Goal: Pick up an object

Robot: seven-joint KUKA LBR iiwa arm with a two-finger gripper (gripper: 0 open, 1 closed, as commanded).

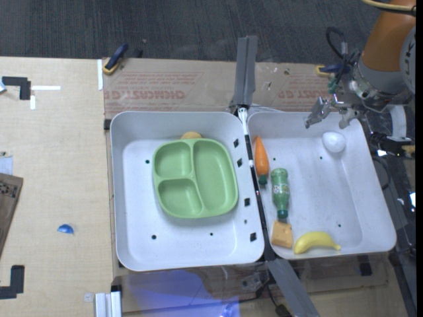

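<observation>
**Claw poised over the right bin, nothing in it yet**

We start at the left, where the left bin (125,177) carries a green divided plate (195,177), with something yellowish peeking out behind its far rim. Across the divider, the right bin (370,203) has the goods: an orange carrot (262,156) against the left wall, a green bottle (280,190) just below it, a tan block (282,234) near the front, and a yellow banana (315,242) beside that. Further right, a white ball (334,141) sits near the back wall. And there's the claw (328,112), hovering just above and left of that ball, fingers apart and holding nothing.

We reckon the ball is the nearest candidate: light, we'd judge, but round and smooth, so likely to squirt out unless it's pinched square across its middle. The banana looks the safer bet, soft-skinned and grippy, best taken across its thick mid-section.
</observation>
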